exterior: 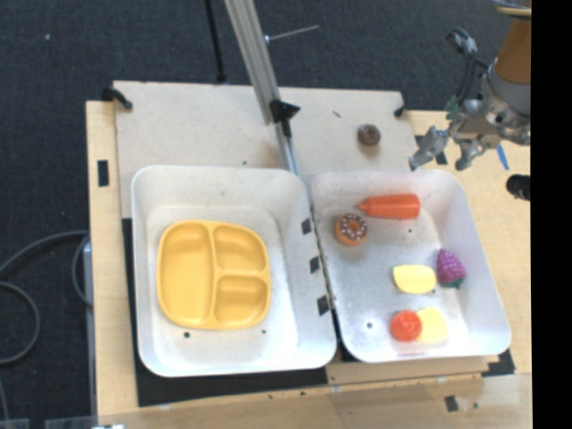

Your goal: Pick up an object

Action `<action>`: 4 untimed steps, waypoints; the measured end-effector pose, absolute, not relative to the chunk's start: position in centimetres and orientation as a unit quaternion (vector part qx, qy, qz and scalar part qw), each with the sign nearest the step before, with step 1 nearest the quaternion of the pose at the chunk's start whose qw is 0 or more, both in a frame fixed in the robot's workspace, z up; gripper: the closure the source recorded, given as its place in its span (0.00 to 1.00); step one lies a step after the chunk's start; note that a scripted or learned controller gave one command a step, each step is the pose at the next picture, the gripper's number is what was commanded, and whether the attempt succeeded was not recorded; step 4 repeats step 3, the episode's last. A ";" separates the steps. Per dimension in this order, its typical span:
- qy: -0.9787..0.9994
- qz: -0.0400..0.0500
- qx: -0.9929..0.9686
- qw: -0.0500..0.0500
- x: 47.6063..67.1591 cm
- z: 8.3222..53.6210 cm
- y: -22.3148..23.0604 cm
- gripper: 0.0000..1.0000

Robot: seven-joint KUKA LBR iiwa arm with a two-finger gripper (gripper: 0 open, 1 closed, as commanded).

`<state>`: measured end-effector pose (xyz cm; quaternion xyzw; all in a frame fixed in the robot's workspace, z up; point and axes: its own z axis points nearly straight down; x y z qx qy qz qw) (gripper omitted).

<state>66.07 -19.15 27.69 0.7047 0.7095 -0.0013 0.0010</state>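
The right bin (pixel 380 280) holds an orange carrot (pixel 391 206) at its far side and a brown donut (pixel 350 230) beside it. Nearer the front are a yellow piece (pixel 414 279), purple grapes (pixel 450 266), a red tomato (pixel 406 326) and another yellow piece (pixel 433 325). My gripper (pixel 445 155) hangs over the bin's far right corner, above and to the right of the carrot. Its fingers are spread open with nothing between them.
The left bin (pixel 147 239) carries a yellow divided plate (pixel 214 273). A small brown round object (pixel 368 135) lies on the bench behind the right bin. A slanted metal pole (pixel 255 52) rises from between the bins at the back.
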 end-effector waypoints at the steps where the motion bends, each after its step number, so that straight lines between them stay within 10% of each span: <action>1: 0.707 -0.003 0.708 -0.003 60.3 14.7 -15.8 0.00; 3: 0.708 0.000 0.706 -0.001 51.8 9.9 -11.4 0.00; 4: 0.708 0.000 0.706 -0.001 51.8 9.9 -11.4 0.00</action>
